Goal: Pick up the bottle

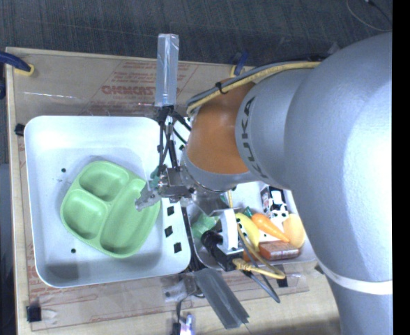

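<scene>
My gripper hangs over the right rim of a green divided plate in the left bin, close to the wall between the two bins. Nothing shows in its grasp. A small green object, possibly the bottle, lies in the right bin just under the arm's wrist, mostly hidden. The grey arm with its orange band covers most of the right bin.
The right bin holds clutter: an orange carrot-like piece, a yellow item, a brown block, a black-and-white patterned item and a dark tool. A grey post stands behind the bins.
</scene>
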### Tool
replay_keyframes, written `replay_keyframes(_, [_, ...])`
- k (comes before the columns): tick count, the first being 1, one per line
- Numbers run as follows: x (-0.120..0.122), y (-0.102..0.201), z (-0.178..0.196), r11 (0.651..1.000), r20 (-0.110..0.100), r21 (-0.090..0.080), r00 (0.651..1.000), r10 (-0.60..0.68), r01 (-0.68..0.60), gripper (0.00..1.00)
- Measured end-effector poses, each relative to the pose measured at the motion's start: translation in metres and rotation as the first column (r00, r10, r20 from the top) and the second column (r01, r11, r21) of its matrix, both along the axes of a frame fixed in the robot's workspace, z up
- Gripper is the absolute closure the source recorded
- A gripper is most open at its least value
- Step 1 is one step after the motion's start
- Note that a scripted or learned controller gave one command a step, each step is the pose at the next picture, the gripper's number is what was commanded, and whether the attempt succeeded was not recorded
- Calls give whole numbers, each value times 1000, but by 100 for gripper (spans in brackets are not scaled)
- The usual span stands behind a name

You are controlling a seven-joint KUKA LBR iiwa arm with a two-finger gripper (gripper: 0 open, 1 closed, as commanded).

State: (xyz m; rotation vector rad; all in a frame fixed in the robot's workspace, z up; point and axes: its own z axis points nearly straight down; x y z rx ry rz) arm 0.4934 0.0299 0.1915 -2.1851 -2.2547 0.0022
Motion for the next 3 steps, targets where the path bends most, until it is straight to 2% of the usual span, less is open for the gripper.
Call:
replay_keyframes(1, [68, -32, -1, 999, -2, 1, 999, 38, -38, 0])
replay_keyframes(2, [52, -97, -51, 987, -4, 14, 987, -162, 163, 0])
replay_keyframes(3, [35, -101, -69, 986, 15, 33, 987, -161, 161, 0])
